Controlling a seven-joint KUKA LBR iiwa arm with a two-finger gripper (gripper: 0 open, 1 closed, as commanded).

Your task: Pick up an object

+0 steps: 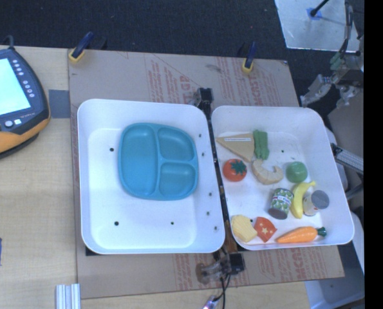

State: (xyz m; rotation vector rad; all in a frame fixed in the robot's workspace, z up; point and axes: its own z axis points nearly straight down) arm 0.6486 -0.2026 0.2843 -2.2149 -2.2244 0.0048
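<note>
Several toy foods lie in the right bin [340,192]; the carrot [297,235], probably light, stiff and smooth, suits a grasp across its middle, though I cannot tell how the gripper [331,85] stands.

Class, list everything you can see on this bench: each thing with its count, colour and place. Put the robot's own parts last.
Bins: 2, white, side by side.
Divided plate: 1, blue, left bin.
Tomato: 1, red, right bin.
Carrot: 1, orange, right bin's front.
Banana: 1, yellow, right bin.
Can: 1, green-labelled, beside banana.
Apple: 1, green, right bin.
Tablet: 1, orange-cased, far left.
Clamps: 2, blue-yellow, back edge.
End effector: 1, grey, upper right.
</note>
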